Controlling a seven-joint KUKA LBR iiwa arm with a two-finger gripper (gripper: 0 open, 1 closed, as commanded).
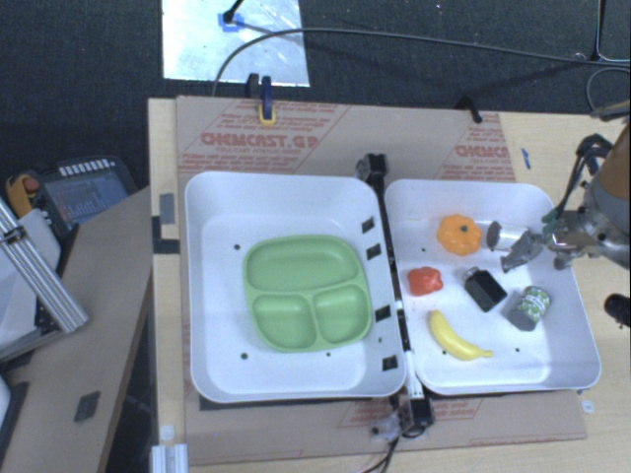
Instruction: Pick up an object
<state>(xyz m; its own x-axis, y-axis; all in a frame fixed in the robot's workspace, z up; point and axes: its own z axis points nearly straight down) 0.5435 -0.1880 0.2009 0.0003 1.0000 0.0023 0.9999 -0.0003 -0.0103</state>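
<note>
I see the gripper [513, 248] hanging over the right bin [567, 358] beside the orange fruit [459, 234], fingers spread and gripping nothing; the banana [456, 336] lies below.

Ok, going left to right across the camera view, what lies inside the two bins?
Green divided plate → red object → orange fruit → black block → green-labelled can. The banana overlaps several, so it is left out.

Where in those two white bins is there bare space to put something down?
Left bin: a bare white border all round the green tray. Right bin: free floor along its far wall, and its near edge past the banana. The middle is crowded: orange fruit, red item, black block, can, tool.
</note>
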